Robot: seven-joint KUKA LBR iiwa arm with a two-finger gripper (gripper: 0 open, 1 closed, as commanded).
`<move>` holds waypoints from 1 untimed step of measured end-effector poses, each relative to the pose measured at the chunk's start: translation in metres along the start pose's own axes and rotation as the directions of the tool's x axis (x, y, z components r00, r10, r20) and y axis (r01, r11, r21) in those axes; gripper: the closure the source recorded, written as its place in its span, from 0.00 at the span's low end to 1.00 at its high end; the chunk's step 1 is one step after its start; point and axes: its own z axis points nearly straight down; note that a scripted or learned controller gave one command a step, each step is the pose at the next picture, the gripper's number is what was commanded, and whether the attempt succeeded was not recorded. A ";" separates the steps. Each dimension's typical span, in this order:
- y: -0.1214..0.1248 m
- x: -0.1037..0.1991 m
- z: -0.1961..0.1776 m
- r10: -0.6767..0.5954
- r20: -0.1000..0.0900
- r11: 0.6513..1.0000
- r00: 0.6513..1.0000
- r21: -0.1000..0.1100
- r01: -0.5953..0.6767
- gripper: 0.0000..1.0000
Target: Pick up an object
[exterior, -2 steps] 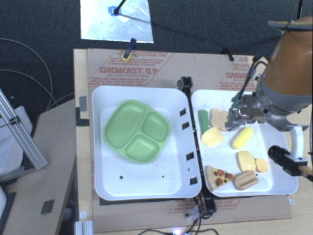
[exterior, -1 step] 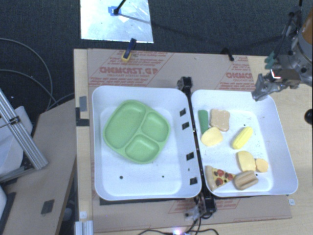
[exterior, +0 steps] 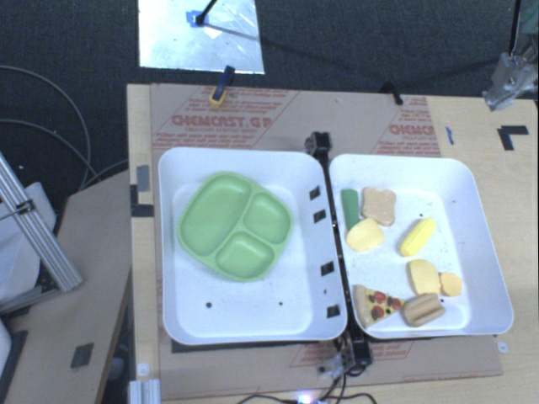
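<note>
We see a counter (exterior: pixel 278 116) with two white bins. The left bin (exterior: pixel 194 310) holds a big green plate (exterior: pixel 235 225) with three parts. The right bin (exterior: pixel 480 251) holds toy food — a pizza slice (exterior: pixel 374 303), a hot dog (exterior: pixel 422 310), toast (exterior: pixel 379 205), a corn cob (exterior: pixel 418 236) and a green stick (exterior: pixel 349 209). All the food lies in its bin, so we think the pick has not begun. The gripper (exterior: pixel 510 81) sits far off at the top right, holding nothing — we cannot tell how far open it is.
</note>
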 end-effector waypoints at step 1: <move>-0.001 0.001 -0.006 -0.007 -0.002 1.000 1.000 0.006 0.007 1.00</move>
